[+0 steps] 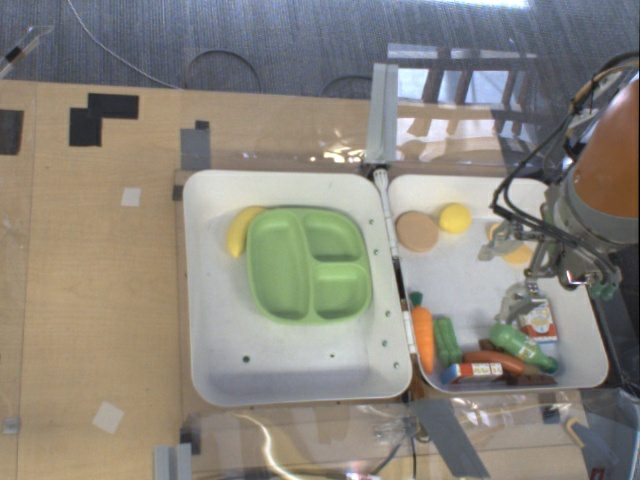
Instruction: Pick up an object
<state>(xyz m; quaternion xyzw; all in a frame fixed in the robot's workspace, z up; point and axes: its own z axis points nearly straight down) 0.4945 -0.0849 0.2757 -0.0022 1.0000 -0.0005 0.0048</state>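
My gripper (pixel 518 306) hangs low over the right part of the right bin (pixel 470 273), just above a small white and red carton (pixel 541 322) and a green bottle (pixel 520 343). A yellow piece (pixel 518 255) lies partly hidden under the wrist. Along the bin's front lie an orange carrot (pixel 424 336), a green pickle (pixel 447 340), a red sausage (pixel 500 359) and a red-labelled pack (pixel 476 371). At the back of the bin rest a tan round cookie (pixel 417 231) and a yellow ball (pixel 455 218). I see nothing lifted.
The left bin (pixel 215 358) carries a green divided plate (pixel 305 265) with a yellow banana (pixel 239 231) at its left edge. A metal frame (pixel 455 78) stands behind the right bin. Cables (pixel 520 173) loop from the arm over the bin's back right.
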